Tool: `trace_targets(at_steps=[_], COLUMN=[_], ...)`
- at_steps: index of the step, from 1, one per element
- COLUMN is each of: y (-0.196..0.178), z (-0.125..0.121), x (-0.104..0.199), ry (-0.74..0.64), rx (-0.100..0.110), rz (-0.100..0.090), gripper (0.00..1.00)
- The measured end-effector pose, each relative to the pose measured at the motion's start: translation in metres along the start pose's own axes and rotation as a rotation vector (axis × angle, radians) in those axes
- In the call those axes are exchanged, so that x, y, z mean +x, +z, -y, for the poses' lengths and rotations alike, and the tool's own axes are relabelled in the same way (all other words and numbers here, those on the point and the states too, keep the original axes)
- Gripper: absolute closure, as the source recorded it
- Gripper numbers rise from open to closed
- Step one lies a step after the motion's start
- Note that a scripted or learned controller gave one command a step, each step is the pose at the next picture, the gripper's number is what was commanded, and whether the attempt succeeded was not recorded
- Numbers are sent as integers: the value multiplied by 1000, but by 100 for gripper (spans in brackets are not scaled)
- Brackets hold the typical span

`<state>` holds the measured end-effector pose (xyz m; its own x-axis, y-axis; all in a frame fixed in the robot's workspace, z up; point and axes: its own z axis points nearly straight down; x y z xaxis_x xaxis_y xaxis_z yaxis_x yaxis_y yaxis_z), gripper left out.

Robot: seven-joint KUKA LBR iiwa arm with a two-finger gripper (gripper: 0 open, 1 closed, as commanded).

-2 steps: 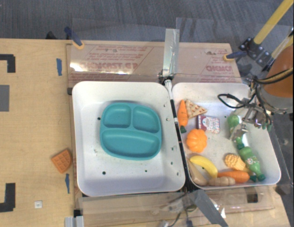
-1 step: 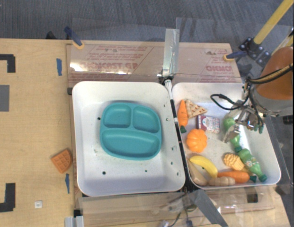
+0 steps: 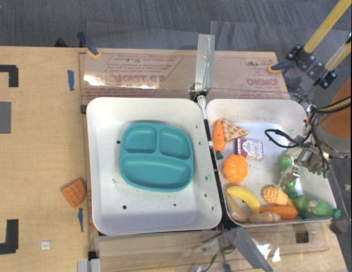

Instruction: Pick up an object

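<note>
Two white bins (image 3: 102,152) on wooden bench (image 3: 34,152).

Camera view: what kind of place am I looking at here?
Probably a robot test lab, not a kitchen: two white bins on a taped wooden bench, toy food like a banana, and a gripper reaching in.

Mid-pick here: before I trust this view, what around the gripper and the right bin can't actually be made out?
- Gripper, camera view: fingers too small and blurred against the toys to judge.
- Green toy: partly covered by the gripper, so contact is unclear.
- Arm: cut off by the right edge.
- Small pink carton: print too small to read.
- Brown item under the banana: mostly hidden.
</note>
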<state>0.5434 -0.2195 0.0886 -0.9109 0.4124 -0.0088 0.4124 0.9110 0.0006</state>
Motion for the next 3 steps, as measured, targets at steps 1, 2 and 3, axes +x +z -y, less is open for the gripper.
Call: trace_targets(at_steps=[1,2,3], y=[-14,-2,-1], z=[-3,-63,-63], x=[-4,36,36], ry=[-2,-445,-444], rx=[-3,-3,-3], rz=[14,4,5], gripper=[100,100,0])
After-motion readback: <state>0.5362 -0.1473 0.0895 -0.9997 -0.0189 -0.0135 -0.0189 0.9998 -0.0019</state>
